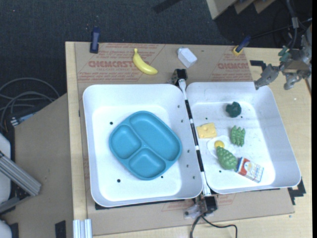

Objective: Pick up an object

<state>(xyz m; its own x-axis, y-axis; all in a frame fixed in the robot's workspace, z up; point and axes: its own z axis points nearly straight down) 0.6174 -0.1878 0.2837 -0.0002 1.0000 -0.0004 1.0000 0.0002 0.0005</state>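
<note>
Camera view, looking down on the bench: the gripper [277,78] hangs at the far right corner of the right bin [277,105], above its rim, two grey fingers spread apart and nothing between them.

Candidates all lie in that right bin. Far side, a dark green broccoli-like toy [233,109], sitting alone with bare floor around it. Nearer, by the divider, a yellow cheese wedge [207,130]. To its right, a ridged green toy vegetable [238,136]. Nearer again, a small yellow piece [219,144] just beside a bumpy green toy [226,158], which touches a small carton [249,169] lying flat at the near right.

The left bin [99,133] carries a blue divided plate [144,145]. On the board beyond the bins rest a toy banana [143,63] and a small white block [186,57].

My read on handling: these look like light, stiff plastic play food, smooth enough to slip. The broccoli toy seems the best bet, being closest and isolated; pinch across its rounded middle. The flat carton offers little to grip from above, and the cluster near it risks a crowded, glancing close.
</note>
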